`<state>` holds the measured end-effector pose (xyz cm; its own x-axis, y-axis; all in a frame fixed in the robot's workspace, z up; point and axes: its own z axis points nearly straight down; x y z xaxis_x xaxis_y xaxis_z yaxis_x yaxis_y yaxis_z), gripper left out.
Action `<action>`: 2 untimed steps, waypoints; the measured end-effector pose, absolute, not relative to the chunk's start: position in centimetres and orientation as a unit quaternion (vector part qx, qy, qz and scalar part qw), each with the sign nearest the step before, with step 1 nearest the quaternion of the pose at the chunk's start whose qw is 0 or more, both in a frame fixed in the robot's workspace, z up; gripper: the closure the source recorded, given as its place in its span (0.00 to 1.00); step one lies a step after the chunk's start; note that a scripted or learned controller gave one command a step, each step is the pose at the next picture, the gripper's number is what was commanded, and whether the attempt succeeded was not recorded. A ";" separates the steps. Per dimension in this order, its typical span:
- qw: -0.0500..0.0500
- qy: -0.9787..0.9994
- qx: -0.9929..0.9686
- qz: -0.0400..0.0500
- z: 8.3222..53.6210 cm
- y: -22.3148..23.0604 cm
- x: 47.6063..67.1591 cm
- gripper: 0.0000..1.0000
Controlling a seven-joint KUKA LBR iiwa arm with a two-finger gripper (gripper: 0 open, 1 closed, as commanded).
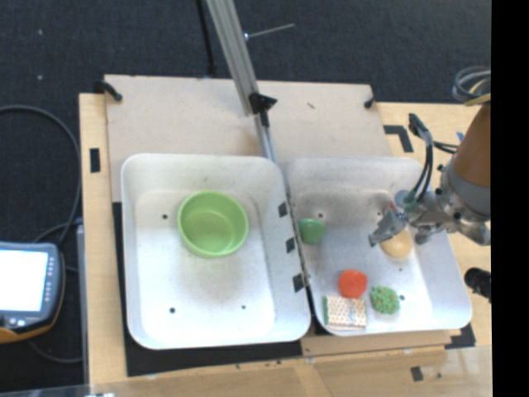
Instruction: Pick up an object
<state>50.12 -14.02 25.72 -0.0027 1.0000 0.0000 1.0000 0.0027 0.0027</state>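
Over right white shallow bin (430, 300): gripper (397, 234) low above pale yellow rounded object (399, 247), near bin's right side. Finger state: cannot tell. Centre over object, descend straight, close evenly. Red ball (353, 283), green knobbly ball (384, 298) nearby; avoid contact.

Arm (473, 168) in from right, wrist low; jaws pointing left over right bin (430, 292).

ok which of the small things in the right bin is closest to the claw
The pale yellow ball, right beside the claw. The red ball, bumpy green ball and small green cup all sit clearly farther off.
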 end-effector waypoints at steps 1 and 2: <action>0.001 0.707 0.707 0.001 25.7 -14.1 50.1 0.00; 0.000 0.707 0.707 -0.001 21.4 -13.7 50.3 0.00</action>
